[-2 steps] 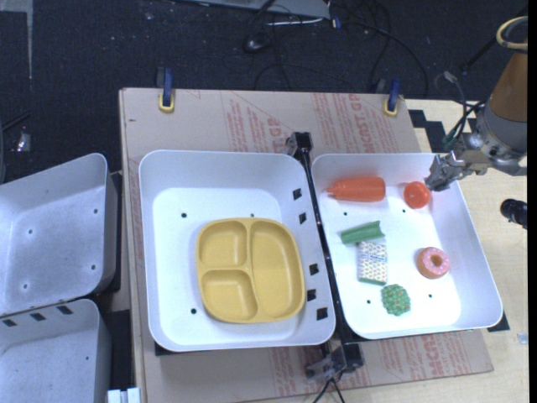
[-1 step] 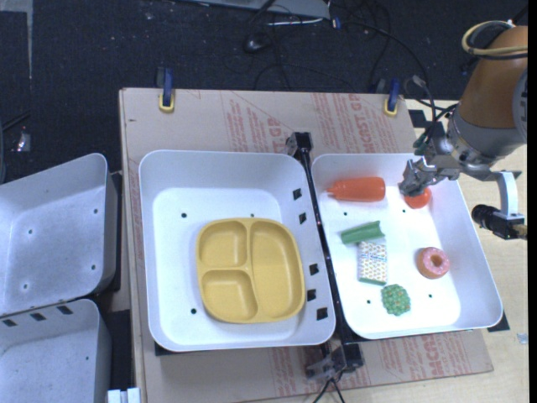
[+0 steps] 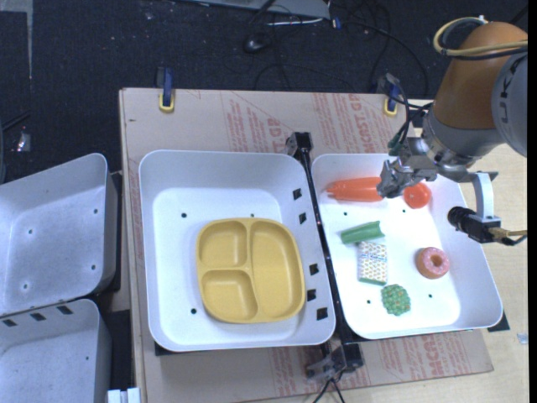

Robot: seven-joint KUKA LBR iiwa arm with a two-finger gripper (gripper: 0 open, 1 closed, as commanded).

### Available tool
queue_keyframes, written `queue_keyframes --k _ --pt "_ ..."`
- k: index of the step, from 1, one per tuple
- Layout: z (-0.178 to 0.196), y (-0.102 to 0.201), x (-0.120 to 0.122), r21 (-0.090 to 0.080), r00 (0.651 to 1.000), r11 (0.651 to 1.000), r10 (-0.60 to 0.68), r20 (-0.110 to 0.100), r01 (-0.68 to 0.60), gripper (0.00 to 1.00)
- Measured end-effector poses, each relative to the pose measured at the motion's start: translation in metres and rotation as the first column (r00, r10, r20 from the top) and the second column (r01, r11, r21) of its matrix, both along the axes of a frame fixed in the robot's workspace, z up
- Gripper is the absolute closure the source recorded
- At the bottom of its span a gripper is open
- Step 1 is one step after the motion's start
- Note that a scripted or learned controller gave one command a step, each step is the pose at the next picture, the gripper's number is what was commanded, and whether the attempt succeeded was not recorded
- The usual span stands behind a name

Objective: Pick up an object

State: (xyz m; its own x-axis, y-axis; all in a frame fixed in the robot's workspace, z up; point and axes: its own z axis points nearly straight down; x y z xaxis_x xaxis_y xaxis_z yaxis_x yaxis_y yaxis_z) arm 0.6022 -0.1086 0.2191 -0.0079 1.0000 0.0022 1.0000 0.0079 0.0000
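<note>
The right bin point(image 3: 470, 309) holds an orange carrot point(image 3: 352, 191), a red tomato point(image 3: 418, 196), a green pod point(image 3: 362, 232), a patterned white packet point(image 3: 372, 263), a pink donut point(image 3: 433, 262) and a green broccoli piece point(image 3: 395, 299). My gripper point(image 3: 396, 180) hangs over the back of this bin, between the carrot's right end and the tomato. Its fingers point down close to the carrot's tip. Nothing is visibly lifted.
The left bin point(image 3: 168, 225) carries a yellow divided plate point(image 3: 251, 269). A black divider point(image 3: 315, 225) runs between the bins. White trays point(image 3: 50, 225) lie off the bench to the left. Clamps sit at the board's back corners.
</note>
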Motion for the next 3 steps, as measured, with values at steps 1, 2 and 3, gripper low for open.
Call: queue_keyframes --k 1,2,3 --pt "0.000 0.047 -0.002 0.000 1.000 1.000 -0.001 -0.001 0.001 1.00" --pt "0.013 0.103 -0.014 0.000 1.000 1.000 0.001 0.000 -0.001 1.00" --pt "0.021 0.157 -0.033 0.000 1.000 1.000 0.001 -0.002 -0.001 1.00"
